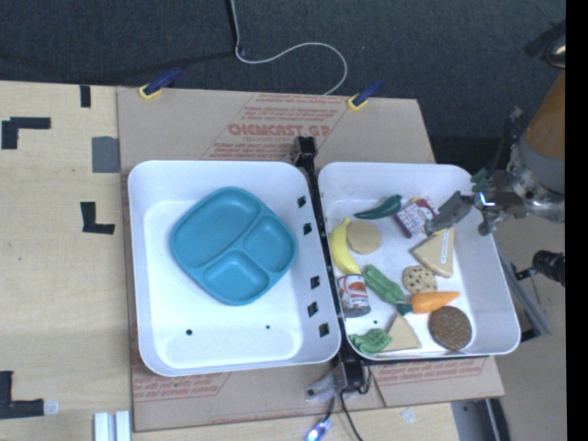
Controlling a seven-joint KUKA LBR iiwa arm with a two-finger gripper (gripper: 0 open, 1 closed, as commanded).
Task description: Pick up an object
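Bench: we look down on a wooden top with a cardboard sheet (276, 127) under two shallow white bins set side by side.
Left bin (152, 246): we see a blue divided tray (232, 244) lying flat in it, turned at an angle.
Right bin (487, 283): we count toy foods crowded together: a banana (343, 248) by the dividing wall, a green pepper (378, 209), a round cracker (364, 238), a red packet (414, 216), a cheese wedge (435, 252), a cookie (418, 277), a carrot (433, 300), a brown patty (450, 327) and a small can (354, 295).
Arm: we see it entering from the right, over the right bin's far right corner.
Gripper (455, 209): we find it near the cheese wedge and red packet; we cannot tell how it is set.
Cable (276, 58): we note a white loop on the dark floor beyond the bench.
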